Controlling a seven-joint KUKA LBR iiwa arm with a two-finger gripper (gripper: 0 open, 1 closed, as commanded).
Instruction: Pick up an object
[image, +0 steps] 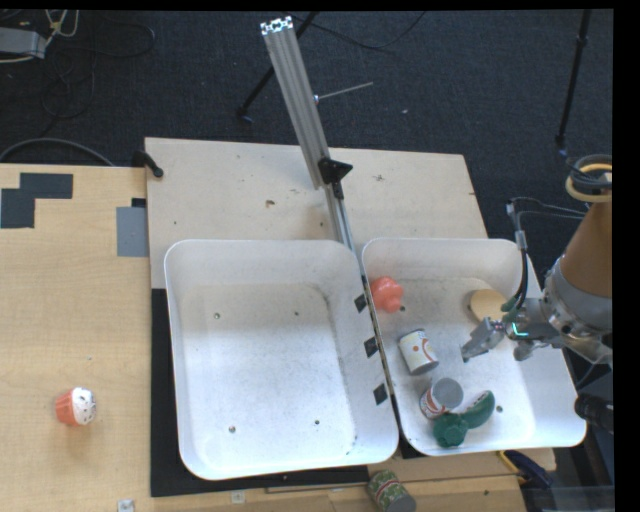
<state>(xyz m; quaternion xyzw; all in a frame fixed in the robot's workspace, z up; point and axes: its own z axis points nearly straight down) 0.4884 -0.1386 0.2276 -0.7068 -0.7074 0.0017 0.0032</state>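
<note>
The small white cylindrical can with a red label (418, 352) lies tilted in the right white bin (560, 425), near the claw (482, 340). It looks light, rigid and smooth, likely slippery; best pinched across its round sides. Whether the claw is open or closed, I cannot tell.

Dark carpet (430, 80) fills the top of the frame, with black cables (90, 40) trailing across its upper left and a thin stand leg (572, 75) at the upper right. A pale board (260, 190) lies at centre, scuffed with small dark marks. An aluminium rail (298, 95) slants down from top centre onto it. A light wooden table (70, 330) takes up the left side, carrying dark rectangular patches (40, 195) and a grey one (131, 230) near its upper edge. A black mat (160, 400) shows along the lower left of the board. Light is even and soft.
</note>
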